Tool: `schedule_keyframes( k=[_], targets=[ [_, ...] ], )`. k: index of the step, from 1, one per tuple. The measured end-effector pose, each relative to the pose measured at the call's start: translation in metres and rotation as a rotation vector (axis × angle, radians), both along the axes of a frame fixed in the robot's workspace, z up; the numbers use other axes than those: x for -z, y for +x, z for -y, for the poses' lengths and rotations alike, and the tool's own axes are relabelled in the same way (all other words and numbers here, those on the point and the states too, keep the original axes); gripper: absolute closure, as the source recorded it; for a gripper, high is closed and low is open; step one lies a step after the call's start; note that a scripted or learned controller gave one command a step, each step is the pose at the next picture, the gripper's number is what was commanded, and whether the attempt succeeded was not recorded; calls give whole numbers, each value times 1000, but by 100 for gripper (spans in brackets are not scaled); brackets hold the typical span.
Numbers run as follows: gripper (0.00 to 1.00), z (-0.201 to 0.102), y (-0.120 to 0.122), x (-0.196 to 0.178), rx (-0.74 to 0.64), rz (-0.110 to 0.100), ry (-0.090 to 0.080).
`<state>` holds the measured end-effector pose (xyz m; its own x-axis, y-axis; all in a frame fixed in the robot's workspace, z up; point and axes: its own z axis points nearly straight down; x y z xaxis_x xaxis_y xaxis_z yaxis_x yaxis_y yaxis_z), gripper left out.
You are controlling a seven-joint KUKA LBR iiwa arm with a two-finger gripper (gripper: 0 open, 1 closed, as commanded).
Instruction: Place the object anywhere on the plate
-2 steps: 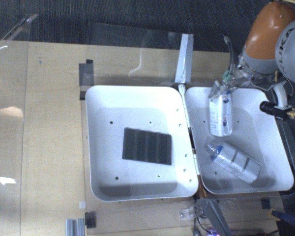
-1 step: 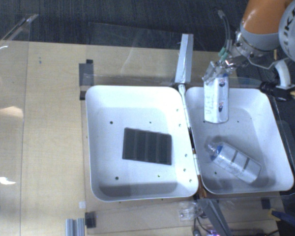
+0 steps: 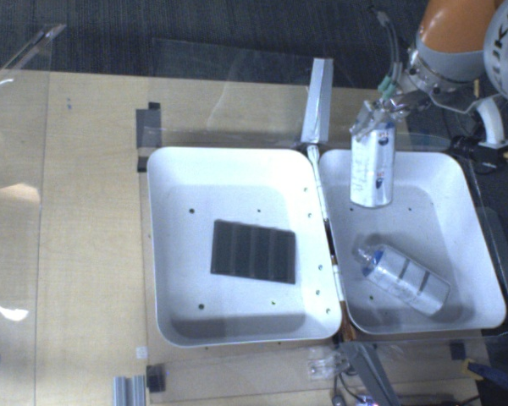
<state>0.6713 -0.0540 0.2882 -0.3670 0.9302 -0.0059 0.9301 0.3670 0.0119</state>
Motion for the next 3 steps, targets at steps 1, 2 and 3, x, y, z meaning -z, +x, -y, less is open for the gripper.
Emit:
schedule_keyframes(
  k=[1, 2, 3],
  targets=[
    [100, 16, -1, 89, -419, -8, -2],
    [100, 15, 1, 76, -422, 1, -2],
    [100, 19, -21, 53, -483, -6, -3]
  ],
)
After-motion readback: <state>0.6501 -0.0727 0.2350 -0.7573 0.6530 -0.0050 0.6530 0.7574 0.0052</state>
